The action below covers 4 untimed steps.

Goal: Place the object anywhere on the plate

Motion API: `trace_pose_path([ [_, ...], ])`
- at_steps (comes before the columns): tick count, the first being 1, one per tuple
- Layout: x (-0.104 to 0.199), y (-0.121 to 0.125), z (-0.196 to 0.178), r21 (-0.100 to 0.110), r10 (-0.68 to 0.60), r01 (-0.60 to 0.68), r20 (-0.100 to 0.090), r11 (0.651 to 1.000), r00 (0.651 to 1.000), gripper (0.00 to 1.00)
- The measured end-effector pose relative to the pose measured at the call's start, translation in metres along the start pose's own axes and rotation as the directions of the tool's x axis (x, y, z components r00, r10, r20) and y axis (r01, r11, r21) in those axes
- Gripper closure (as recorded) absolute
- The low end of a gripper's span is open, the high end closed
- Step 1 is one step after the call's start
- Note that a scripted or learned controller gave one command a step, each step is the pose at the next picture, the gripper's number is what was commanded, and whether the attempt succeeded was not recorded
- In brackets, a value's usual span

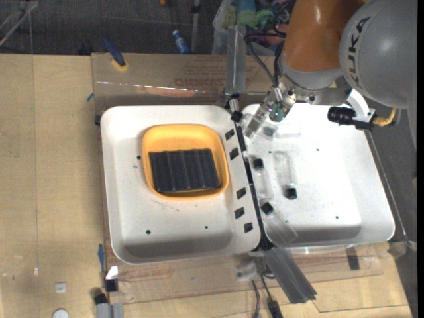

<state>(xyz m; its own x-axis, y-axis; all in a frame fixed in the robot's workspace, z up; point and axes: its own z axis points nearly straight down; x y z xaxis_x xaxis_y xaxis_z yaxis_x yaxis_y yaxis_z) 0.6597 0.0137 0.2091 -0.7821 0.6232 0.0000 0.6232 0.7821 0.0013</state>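
— Nearest us at the bottom edge, what is that grey piece?

— A slanted grey metal bracket (291, 280), lying on the wooden bench (46, 177) just below the seam where the two white bins meet.

— And the task's object?

— The dark ribbed block (184, 171) lies flat on the yellow plate (154, 138). It covers the lower part of the plate, whose rim shows all around it. The plate sits in the left bin (126, 217), a little above and right of that bin's centre.

— Where is the gripper?

— The gripper (264, 119) hangs at upper centre of the frame, over the upper left corner of the right bin (351, 177), just right of the divider with black clips (242, 171). It is well apart from the block and plate.

— Is the pincer apart or together?

— I cannot tell; that end is small and blurred against the white bin. Nothing is visibly clamped in it.

— And the arm?

— The grey arm (391, 32) fills the upper right corner, its orange band (318, 25) directly above the gripper.

— Anything else in the right bin?

— A small black piece (290, 192) near its left-centre.
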Motion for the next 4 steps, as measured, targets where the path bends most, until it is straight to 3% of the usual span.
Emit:
trace_pose_path([
  [1, -0.005, -0.006, -0.039, -0.003, -0.143, 0.143, 0.006, 0.99, 0.99, 1.0],
  [2, -0.002, -0.002, -0.047, -0.003, -0.264, 0.264, 0.007, 0.964, 0.964, 1.0],
  [4, -0.008, -0.014, -0.053, -0.002, -0.339, 0.339, 0.007, 0.941, 0.941, 1.0],
])
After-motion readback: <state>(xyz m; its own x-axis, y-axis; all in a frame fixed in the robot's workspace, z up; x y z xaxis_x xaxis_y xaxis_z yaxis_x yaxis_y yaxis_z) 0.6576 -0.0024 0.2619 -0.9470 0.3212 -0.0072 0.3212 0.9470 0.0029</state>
